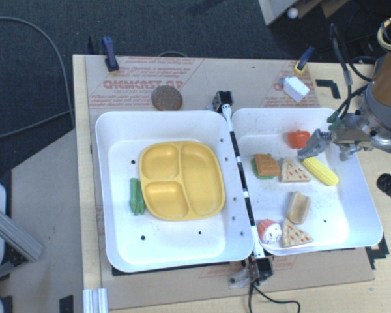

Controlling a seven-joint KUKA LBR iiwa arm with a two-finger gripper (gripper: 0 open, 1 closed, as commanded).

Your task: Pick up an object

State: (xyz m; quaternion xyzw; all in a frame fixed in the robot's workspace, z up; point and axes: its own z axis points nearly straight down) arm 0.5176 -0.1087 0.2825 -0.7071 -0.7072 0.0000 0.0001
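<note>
My gripper [328,151] hangs over the far right part of the right bin [352,223], reaching in from the right. Its two grey fingers [311,147] stand apart, open, with nothing between them. Just below it lies a yellow corn cob [320,171]. A red tomato-like piece [299,137] sits just left of the left finger. Further left lie a small burger [266,165] and a triangular toast slice [293,172]. Nearer the front are a bread roll [298,207], a red and white piece [268,230] and a second triangular slice [296,235].
The left bin [111,168] holds a yellow divided plate [181,178] and a green pea pod [137,195] beside it. A brown disc [166,98] and a white block [296,89] lie on the cardboard behind the bins. Cables hang at the upper right.
</note>
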